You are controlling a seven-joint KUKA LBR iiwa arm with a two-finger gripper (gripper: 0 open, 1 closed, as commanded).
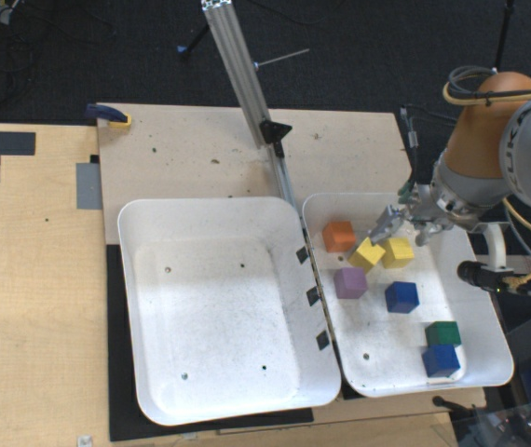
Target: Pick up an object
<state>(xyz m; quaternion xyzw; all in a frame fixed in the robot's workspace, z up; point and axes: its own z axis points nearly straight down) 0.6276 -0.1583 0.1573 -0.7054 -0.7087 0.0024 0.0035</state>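
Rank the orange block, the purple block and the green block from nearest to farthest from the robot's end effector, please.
Measured from the end effector in the camera view:
1. Orange block, to its left near the bin's top.
2. Purple block, lower left, mid-bin.
3. Green block, far down by the bin's bottom right corner.

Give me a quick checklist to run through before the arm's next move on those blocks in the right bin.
1. Gripper above right bin: ok.
2. Target near gripper: ok, two yellow blocks sit just below it.
3. Target isolated: not ok, the yellow blocks touch each other.
4. Block held between fingers: cannot tell.
5. Neighbours clear: orange block and purple block close by, not ok.
6. Blue block apart: ok.
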